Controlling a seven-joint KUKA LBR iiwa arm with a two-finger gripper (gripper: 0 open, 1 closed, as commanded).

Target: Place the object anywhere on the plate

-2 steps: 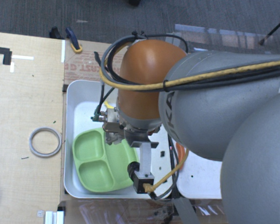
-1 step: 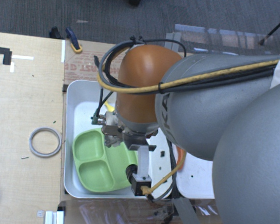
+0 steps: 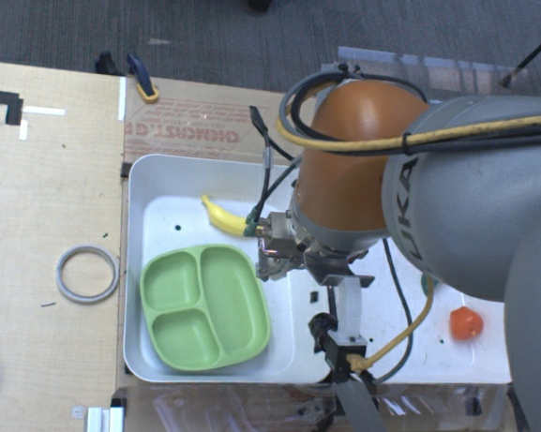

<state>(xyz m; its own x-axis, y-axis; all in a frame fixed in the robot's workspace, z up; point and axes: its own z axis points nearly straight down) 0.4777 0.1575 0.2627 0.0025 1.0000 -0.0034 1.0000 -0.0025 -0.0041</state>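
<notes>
Gripper [image 3: 272, 258] hanging over left bin [image 3: 141, 246], just right of green plate [image 3: 204, 306]; grip state impossible to tell under arm's bulk. Banana [image 3: 222, 215] lying on bin floor beyond plate, near gripper. Orange ball [image 3: 465, 323] sitting in right bin. Tape roll [image 3: 87, 272] lying on bench, left.
</notes>
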